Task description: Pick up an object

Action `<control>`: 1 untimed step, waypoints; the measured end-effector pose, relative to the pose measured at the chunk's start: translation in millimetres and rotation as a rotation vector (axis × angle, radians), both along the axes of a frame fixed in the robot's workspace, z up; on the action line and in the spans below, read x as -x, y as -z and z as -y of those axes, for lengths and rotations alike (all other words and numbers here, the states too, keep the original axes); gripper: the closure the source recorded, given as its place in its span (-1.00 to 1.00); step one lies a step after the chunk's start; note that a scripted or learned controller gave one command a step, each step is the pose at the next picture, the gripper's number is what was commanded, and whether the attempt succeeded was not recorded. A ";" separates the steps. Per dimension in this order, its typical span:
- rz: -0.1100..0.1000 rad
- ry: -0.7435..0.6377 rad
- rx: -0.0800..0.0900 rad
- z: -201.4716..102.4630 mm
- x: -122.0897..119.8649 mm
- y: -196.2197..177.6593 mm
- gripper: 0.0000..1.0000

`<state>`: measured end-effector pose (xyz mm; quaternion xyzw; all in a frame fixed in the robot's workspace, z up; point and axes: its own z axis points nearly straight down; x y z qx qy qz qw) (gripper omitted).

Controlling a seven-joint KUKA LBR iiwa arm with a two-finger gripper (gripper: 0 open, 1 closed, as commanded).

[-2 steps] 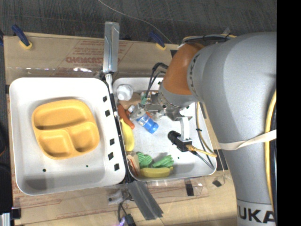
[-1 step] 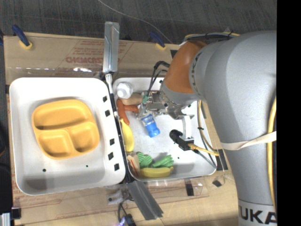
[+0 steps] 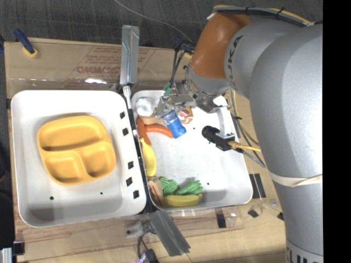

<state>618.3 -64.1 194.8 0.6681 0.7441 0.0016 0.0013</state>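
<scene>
Blue bottle-like object (image 3: 175, 125) lies tilted in the upper left part of the right bin (image 3: 230, 171), and it looks like the thing that the arm (image 3: 274, 64) goes for. It sits just beside an orange sausage-shaped toy (image 3: 156, 129) and a small white cup (image 3: 145, 108), so the corner is crowded. The gripper (image 3: 171, 106) is low over this corner, directly above the blue object and perhaps touching its top; if it is open or closed, I cannot tell, and I cannot see that it has hold of anything. I judge that the step in hand is the reach or the first grasp, not yet the lift. The next move calls for a firm closing on the blue object alone, then a straight rise, without dragging the neighbours. Lower in the same bin are a banana (image 3: 181, 200) and green toys (image 3: 181, 188). The left bin (image 3: 33, 207) bears a yellow divided tray (image 3: 77, 148).
</scene>
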 end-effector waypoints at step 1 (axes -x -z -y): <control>-0.010 0.111 0.000 -27.8 29.1 -1.0 1.00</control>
